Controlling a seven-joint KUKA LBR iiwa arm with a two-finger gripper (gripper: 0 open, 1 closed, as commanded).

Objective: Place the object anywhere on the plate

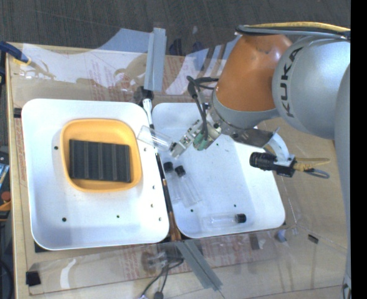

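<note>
The yellow plate (pixel 100 132) lies in the left bin and carries a dark ridged insert (pixel 101 161). My gripper (pixel 182 145) hangs low over the upper left part of the right bin, close to the divide between the bins. A clear tube-like piece (pixel 151 136) lies just left of it, across the bins' inner rims. Two small black pieces (pixel 174 168) rest on the bin floor just below the gripper. A clear tube with a black cap (pixel 225 218) lies near the front of the right bin, well apart from the gripper.
The left bin (pixel 90 223) and right bin (pixel 258 192) sit side by side. The arm's orange band (pixel 255 67) and grey body (pixel 314 80) overhang the right bin's back right. A black cylinder (pixel 265 161) juts out over the right rim.
</note>
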